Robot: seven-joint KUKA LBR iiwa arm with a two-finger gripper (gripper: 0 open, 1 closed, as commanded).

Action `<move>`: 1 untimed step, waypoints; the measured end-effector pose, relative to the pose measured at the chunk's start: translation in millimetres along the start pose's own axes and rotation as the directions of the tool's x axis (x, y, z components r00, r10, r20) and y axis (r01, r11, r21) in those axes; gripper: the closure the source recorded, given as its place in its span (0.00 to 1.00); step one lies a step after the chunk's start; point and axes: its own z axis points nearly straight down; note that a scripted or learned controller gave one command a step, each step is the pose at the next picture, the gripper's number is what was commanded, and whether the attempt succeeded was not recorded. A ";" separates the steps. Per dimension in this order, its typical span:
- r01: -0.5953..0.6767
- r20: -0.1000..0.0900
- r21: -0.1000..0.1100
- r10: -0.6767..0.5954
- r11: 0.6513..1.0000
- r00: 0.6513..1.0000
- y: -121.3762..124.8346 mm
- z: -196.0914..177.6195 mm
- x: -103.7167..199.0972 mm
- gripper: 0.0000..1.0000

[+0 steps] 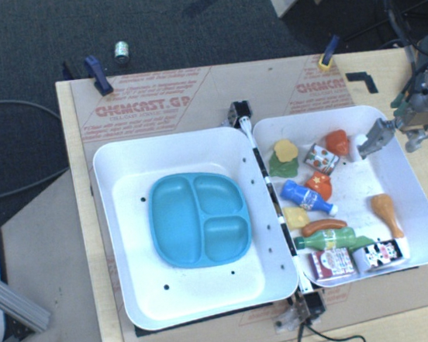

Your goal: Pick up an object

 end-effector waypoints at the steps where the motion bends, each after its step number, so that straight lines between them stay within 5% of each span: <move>1: -0.001 -0.002 0.004 0.001 1.000 1.000 -9.9 148.7 27.9 0.00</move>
